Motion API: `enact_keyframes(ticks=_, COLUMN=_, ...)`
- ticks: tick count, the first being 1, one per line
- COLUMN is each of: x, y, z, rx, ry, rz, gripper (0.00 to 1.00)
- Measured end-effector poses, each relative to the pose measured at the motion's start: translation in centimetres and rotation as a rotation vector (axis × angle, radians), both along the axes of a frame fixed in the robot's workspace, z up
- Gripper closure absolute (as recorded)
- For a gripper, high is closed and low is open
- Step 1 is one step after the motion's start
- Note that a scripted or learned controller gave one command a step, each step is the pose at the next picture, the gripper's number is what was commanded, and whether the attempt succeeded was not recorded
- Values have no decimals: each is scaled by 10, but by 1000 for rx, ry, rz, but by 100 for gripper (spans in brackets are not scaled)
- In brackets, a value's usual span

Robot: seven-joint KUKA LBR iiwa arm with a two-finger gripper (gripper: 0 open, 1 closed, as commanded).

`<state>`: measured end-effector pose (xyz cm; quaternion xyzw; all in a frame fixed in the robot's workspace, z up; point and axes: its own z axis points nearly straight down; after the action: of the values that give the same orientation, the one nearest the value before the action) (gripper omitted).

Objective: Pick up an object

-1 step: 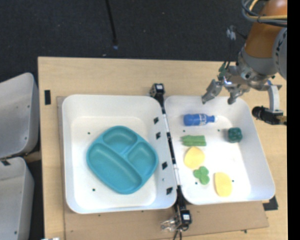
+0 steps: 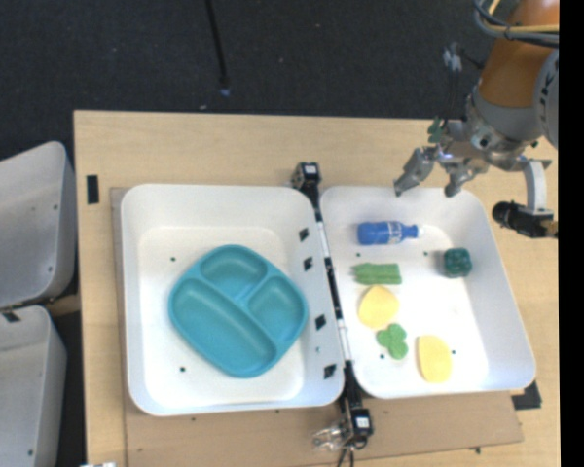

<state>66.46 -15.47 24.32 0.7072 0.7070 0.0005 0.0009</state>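
Observation:
My gripper (image 2: 430,179) hangs over the back edge of the right bin (image 2: 501,339), fingers spread open with nothing between them. Below and left of it in that bin lies a blue bottle (image 2: 385,232) on its side. A dark green block (image 2: 456,262) sits to the right. A flat green piece (image 2: 378,273) lies mid-bin, with a yellow round piece (image 2: 377,305) just under it. A small green clover-like shape (image 2: 393,341) and a yellow oblong piece (image 2: 433,358) rest near the front.
The left bin (image 2: 141,358) holds a teal divided plate (image 2: 237,307). A black hinge strip (image 2: 323,280) joins the two bins. The wooden bench (image 2: 224,144) extends behind them, and grey shapes (image 2: 19,261) stand at far left.

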Motion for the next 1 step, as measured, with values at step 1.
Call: enact_keyframes(ticks=1, x=-4, y=1, z=-42, rx=-1, ry=3, rz=-1, gripper=0)
